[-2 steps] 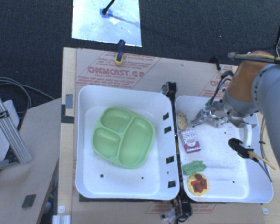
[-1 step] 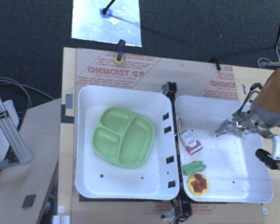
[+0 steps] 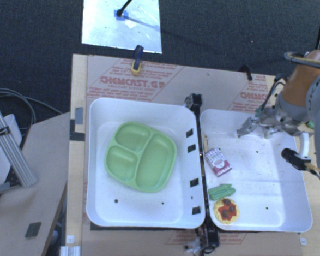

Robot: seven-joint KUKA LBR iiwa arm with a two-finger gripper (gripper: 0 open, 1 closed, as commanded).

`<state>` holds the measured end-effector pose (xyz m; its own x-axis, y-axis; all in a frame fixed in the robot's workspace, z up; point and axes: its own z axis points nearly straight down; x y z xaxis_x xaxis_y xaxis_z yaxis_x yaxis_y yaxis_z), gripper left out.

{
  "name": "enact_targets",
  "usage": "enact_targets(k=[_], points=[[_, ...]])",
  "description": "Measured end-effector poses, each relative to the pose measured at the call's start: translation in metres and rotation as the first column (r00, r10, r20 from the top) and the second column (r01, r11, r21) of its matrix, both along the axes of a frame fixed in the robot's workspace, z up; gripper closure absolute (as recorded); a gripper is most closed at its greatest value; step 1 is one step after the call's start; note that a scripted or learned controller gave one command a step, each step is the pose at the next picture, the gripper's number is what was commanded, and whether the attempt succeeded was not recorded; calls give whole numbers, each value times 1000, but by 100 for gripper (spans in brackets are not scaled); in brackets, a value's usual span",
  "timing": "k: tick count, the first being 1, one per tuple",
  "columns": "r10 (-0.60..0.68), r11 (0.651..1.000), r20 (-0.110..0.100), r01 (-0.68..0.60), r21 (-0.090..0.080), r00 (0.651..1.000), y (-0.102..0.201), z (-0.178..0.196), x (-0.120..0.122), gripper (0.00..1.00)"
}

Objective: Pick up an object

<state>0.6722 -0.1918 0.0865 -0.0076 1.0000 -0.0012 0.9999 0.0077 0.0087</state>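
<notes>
The gripper (image 3: 254, 127) hung over the far end of the right bin (image 3: 293, 216), its fingers apart and holding nothing. The little red box (image 3: 218, 161) lay well apart, untouched, so picking up was all left to do

We look down on two shallow white bins set side by side on a bench. The left bin (image 3: 97, 202) holds a green divided plate (image 3: 141, 157) lying flat near its middle. In the right bin (image 3: 293, 213) we find a small red and white packet (image 3: 218, 161) near the left wall, a green pea pod toy (image 3: 221, 190) below it, and just beside that a yellow piece with red topping (image 3: 226, 210). The gripper (image 3: 251, 127) hangs over the right bin's upper part, apart from all three items.
</notes>
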Motion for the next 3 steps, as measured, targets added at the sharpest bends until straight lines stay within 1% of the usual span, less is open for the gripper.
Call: enact_targets(k=[1,2,3], points=[[0,1000,-13,0,5,1000,86,-2,-73,0],[-13,1000,-17,13,3,1000,68,-3,-191,0],[-6,1000,-1,6,0,1000,70,9,-183,100]])
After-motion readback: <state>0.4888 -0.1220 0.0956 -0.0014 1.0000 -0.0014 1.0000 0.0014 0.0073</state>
